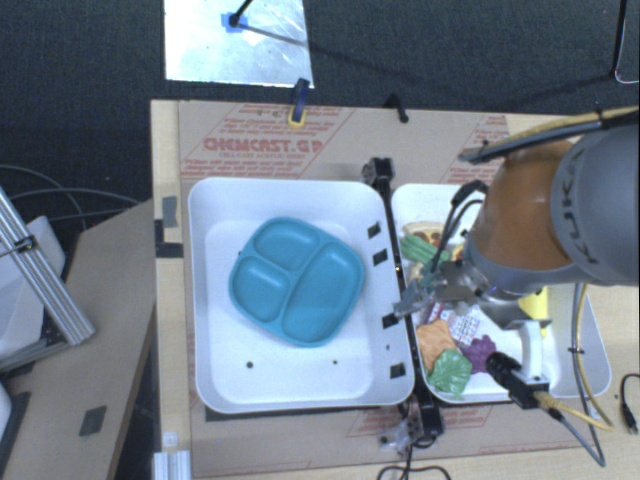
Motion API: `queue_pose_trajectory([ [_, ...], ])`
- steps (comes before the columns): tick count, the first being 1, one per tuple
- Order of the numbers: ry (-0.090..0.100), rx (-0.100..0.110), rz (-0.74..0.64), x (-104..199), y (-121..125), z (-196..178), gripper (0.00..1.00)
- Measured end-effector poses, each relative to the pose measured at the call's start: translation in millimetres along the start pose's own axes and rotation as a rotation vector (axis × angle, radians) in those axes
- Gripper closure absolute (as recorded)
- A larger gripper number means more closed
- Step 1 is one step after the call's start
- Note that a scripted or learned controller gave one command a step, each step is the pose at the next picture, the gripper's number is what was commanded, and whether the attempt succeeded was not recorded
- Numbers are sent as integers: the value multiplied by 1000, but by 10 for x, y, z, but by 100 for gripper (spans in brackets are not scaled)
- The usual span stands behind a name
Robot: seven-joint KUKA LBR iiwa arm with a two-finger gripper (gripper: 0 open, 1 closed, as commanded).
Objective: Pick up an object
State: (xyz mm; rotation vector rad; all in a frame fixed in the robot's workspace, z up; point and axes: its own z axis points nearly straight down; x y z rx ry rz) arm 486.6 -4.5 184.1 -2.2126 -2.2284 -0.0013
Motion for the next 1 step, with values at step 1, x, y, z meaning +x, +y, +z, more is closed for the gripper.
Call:
queue_pose_trajectory([
  [1,0,-1,-2,349,3,0,0],
])
